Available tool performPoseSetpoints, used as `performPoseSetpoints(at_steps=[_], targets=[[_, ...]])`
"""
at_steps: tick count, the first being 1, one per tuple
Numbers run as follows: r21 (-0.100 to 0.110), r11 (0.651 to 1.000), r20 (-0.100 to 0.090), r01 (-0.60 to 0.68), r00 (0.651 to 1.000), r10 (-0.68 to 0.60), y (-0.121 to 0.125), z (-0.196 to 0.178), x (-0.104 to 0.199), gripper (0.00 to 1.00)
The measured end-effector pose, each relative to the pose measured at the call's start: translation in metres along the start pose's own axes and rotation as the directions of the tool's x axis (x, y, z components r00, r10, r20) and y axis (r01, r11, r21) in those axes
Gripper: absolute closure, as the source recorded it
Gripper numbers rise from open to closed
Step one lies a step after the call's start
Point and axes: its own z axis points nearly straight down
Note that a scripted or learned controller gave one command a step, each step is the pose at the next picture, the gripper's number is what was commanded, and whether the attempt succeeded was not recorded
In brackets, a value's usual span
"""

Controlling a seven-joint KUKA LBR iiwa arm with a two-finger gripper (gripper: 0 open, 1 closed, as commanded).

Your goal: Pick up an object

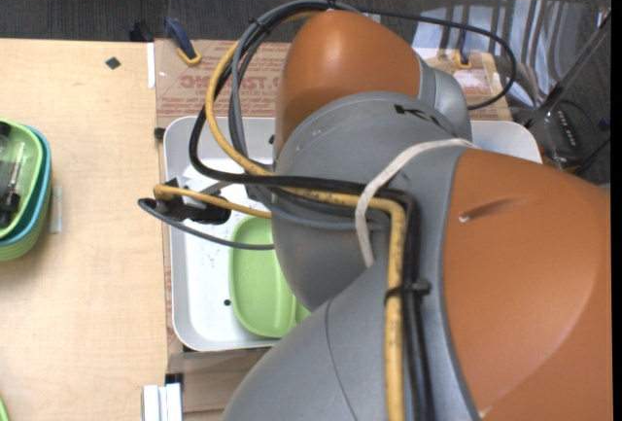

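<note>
Grey and orange, the arm [408, 215] spreads across the white bin [190, 312] we look down on, with black and yellow cables [219, 132] looping off its left side. We see a light green dish [258, 288] (partly under the arm) lying on the bin floor near the front wall. We cannot tell the gripper's state. Green stacked containers [19, 191] sit at the wooden bench's [78, 312] left edge.

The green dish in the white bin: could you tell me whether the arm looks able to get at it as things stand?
Probably yes: the arm hangs right over the white bin, above the green dish, with nothing seen lying on the dish's exposed part, though the arm's bulk hides the rest.
</note>
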Motion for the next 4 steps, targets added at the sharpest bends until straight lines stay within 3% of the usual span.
performPoseSetpoints(at_steps=[1, 2, 3, 4], targets=[[0.001, 0.997, -0.003, 0.078, 0.997, -0.078, 0.0, -0.124, 0.001, 1.0], [0.0, 1.0, 0.001, 0.004, 1.0, -0.004, 0.0, -0.007, 0.0, 1.0], [0.008, 1.0, -0.008, 0.017, 1.0, -0.017, 0.008, -0.187, 0.002, 1.0], [0.0, 0.985, 0.001, 0.172, 0.985, -0.172, -0.001, -0.092, 0.0, 1.0]])
